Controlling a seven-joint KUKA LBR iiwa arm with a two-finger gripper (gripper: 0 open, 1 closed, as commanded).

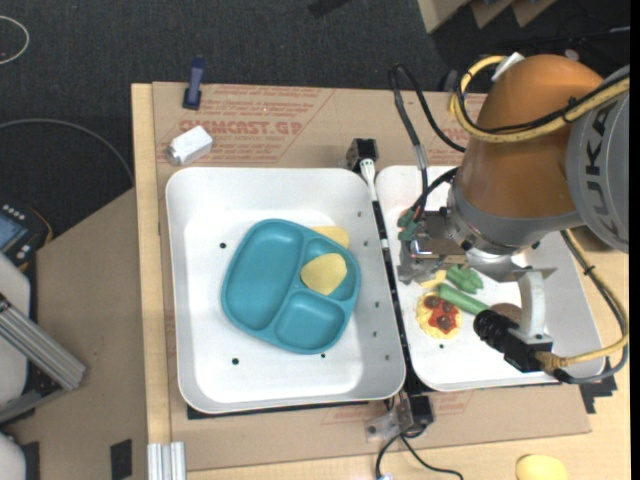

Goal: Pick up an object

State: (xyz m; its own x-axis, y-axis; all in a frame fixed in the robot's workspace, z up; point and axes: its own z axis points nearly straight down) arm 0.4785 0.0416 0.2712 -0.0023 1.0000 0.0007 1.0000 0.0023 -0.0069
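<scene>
Two shallow white plastic bins sit side by side on the brown board-covered worktop [260, 128]. The left bin [200, 298] holds one teal divided plastic plate [270, 288]. One pale yellow rounded piece [325, 273] rests in the plate's right-hand compartment, and what looks like a second, deeper yellow piece [333, 236] peeks out from behind the plate's far rim.

The right bin [470, 363] has one green elongated toy piece [462, 283] and, touching it on the near side, one flat yellow toy piece dotted with red [440, 318]. More may lie under the arm, which hides much of that bin.

The one grey-and-orange arm hangs over the right bin with its end effector [420, 258] low near the bin's left wall, just beside the green piece. Whether the end effector is spread or pressed together cannot be told from this angle, and nothing can be seen gripped in it.

My judgement is that the task is at the reach-and-descend step, with no pick made yet. The likeliest targets are the green piece and the red-dotted one, since both are close by. The next move calls for centring over one of them, keeping clear of the bin wall, and going low enough to catch a thin, flat shape. The red-dotted piece lies so flat that a grasp could easily slip off it.
</scene>
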